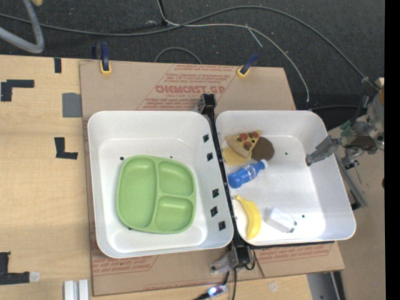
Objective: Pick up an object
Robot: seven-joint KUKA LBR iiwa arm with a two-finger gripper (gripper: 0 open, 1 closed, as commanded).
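Nothing has been lifted yet, so the whole pick appears to remain. Taking the right bin (334, 186) as the landmark: the left bin (100, 167) just beside it holds a green divided plate (156, 194); inside the right bin, along its left wall, lie a pizza slice toy (245, 144), a banana (249, 216), a blue bottle (245, 174) and 1 small white block (280, 220). The gripper (320, 152) hangs at the bin's right rim, well apart from them all; whether it is open, I cannot tell.
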